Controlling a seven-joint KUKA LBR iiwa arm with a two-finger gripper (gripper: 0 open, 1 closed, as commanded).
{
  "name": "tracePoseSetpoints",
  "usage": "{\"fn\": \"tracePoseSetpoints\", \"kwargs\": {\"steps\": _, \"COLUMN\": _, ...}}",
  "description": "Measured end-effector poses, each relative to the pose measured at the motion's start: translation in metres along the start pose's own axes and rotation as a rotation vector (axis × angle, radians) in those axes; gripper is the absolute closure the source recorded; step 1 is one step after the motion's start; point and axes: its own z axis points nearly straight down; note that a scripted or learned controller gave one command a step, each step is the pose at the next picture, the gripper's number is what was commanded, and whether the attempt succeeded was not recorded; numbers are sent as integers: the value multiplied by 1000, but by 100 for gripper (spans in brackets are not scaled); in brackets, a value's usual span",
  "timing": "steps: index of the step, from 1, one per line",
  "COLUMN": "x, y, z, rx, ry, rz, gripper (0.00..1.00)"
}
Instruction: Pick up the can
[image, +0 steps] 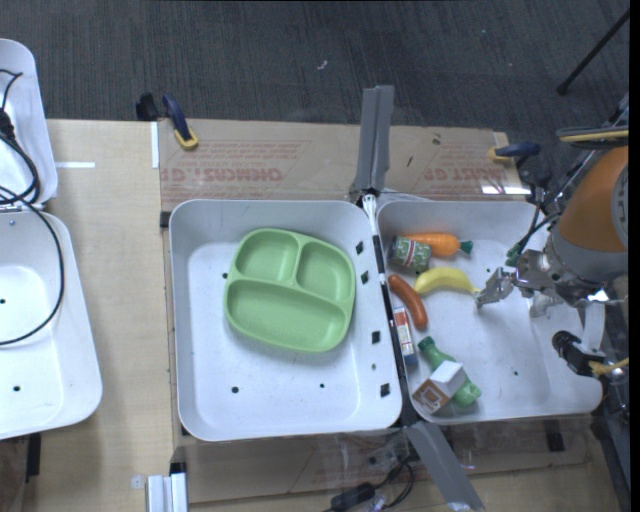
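Observation:
The can (410, 254) lies on its side in the right bin (520, 375), near the bin's upper left, with a green label and dark ends. An orange carrot (437, 241) touches it from behind, and a yellow banana (446, 281) lies just right of it. My gripper (516, 296) hangs over the bin's right half, well to the right of the can and past the banana's tip. Its fingers (493, 291) stand open with nothing between them.
A red sausage (409, 300), a flat red-and-white pack (402, 336), a green bottle (436, 353) and a small carton (441, 386) line the right bin's left side. The left bin (200, 390) holds a green divided plate (292, 290). A metal divider (376, 140) stands between the bins.

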Motion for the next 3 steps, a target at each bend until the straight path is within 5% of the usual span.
{"fn": "tracePoseSetpoints", "kwargs": {"steps": 1, "x": 70, "y": -51, "z": 0, "rx": 1, "ry": -2, "rz": -223, "gripper": 0}}
{"fn": "tracePoseSetpoints", "kwargs": {"steps": 2, "x": 29, "y": -79, "z": 1, "rx": 2, "ry": -1, "rz": -15, "gripper": 0}}
{"fn": "tracePoseSetpoints", "kwargs": {"steps": 3, "x": 28, "y": -79, "z": -6, "rx": 5, "ry": -1, "rz": -12, "gripper": 100}}
